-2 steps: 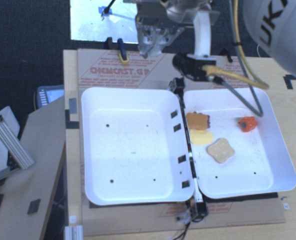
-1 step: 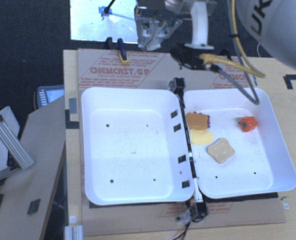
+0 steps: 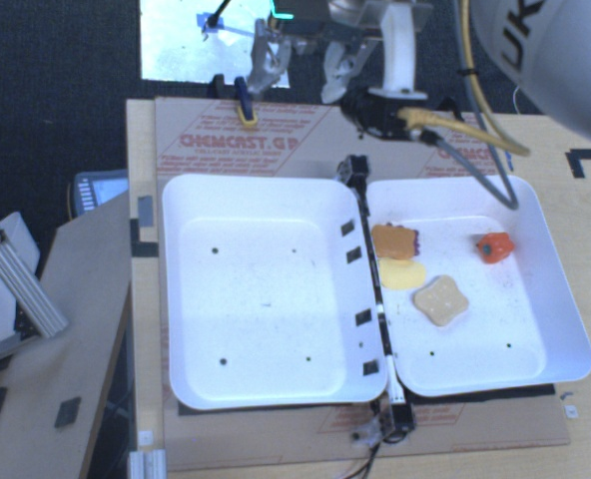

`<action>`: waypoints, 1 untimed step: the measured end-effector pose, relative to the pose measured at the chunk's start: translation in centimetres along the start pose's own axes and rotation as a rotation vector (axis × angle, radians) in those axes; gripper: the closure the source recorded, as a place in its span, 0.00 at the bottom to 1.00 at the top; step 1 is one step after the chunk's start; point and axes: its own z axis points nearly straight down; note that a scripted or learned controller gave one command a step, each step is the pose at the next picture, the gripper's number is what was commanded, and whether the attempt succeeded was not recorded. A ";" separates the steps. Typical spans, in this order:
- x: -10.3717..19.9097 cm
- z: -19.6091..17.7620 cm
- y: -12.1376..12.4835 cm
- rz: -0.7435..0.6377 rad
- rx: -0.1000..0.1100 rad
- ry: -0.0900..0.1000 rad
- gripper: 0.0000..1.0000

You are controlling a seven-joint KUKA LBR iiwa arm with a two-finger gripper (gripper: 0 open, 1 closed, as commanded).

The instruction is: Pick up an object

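Note:
Several small items lie in the right bin (image 3: 545,317). An orange-brown block with a purple edge (image 3: 395,240) sits by the bin's left wall, and a flat yellow slice (image 3: 403,275) lies just below it. A tan bread-shaped piece (image 3: 440,300) rests nearer the middle. A red-orange piece (image 3: 493,247) lies toward the far right. My gripper (image 3: 300,68) hangs high above the bench's far edge, behind both bins and well away from the items. Its two fingers (image 3: 267,63) are spread open with nothing between them.
The left bin (image 3: 191,367) adjoins the right one along a clipped centre seam (image 3: 360,257). Both rest on a cardboard sheet (image 3: 236,143) held by a blue-and-yellow clamp (image 3: 244,103). A yellow and a grey cable (image 3: 465,133) trail from the wrist over the right bin's far edge.

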 end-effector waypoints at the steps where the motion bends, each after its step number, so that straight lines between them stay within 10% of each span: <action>1: 0.0 -1.2 0.0 -0.003 -0.003 0.001 1.00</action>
